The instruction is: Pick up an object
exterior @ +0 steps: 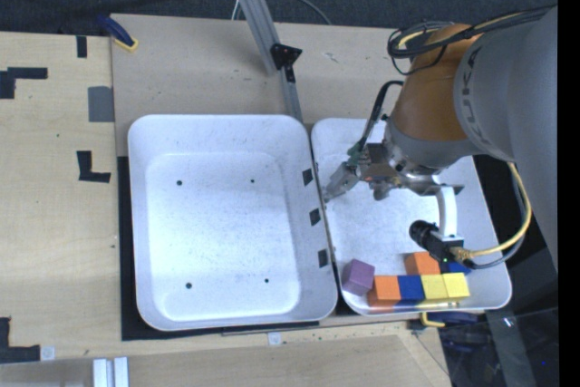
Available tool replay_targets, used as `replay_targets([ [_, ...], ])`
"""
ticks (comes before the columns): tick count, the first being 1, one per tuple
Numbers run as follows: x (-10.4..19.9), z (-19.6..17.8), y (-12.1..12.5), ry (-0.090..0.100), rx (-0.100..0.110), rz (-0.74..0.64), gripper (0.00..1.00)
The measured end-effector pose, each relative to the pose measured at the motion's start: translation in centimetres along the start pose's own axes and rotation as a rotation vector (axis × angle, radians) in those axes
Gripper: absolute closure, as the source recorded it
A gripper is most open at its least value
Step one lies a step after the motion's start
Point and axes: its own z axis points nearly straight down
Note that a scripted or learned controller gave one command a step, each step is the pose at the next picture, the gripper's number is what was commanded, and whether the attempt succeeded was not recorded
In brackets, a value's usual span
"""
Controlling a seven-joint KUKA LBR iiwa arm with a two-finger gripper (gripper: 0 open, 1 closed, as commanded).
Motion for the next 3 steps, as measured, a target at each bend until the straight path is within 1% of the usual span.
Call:
replay_targets([
  [1,-2.1,0.0,5.0,-0.001,-0.004,0.002,0.00],
  [2,-0.1,0.0,3.7,-0.001,0.000,0.002,0.00],
  [3,0.5,0.0,1.6,-0.002,0.001,0.004,0.00],
])
